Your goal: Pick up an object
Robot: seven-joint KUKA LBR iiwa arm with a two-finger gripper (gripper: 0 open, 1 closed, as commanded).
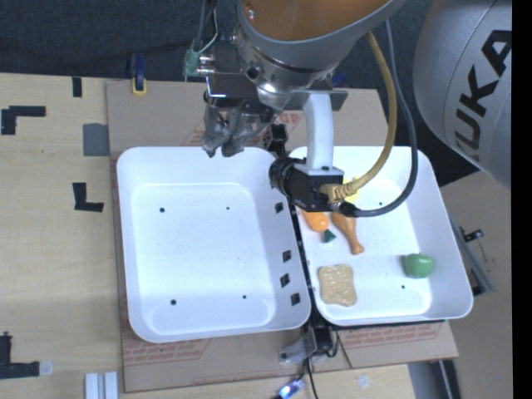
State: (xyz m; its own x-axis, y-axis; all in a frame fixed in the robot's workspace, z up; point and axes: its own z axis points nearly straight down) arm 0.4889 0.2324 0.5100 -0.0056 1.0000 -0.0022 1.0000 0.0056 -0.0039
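From my end, the arm reaches in over the far edge of the bench, which looks like pale wood with a brown cardboard sheet under both bins. The left bin is smooth white plastic with rounded corners and a shallow wall. The right bin is the same make, and everything I could pick lies in it.

The gripper hangs at the far rim of the left bin, well apart from all of them. I cannot tell whether it is apart or together, and I can make out nothing in it.

The slab, tan, flat and speckled like toast, lies near the right bin's near-left corner. I judge it light and stiff, but too low to nip except across its edges.

The drumstick, tan and glossy, lies aslant just beyond it. It is probably hollow plastic, light and slippery, so I would close across its thick end.

The carrot, an orange taper, touches the drumstick by the left wall, which crowds it.

The green lump, small and rounded, sits alone toward the right wall. That leaves the most room around it, though it may roll.
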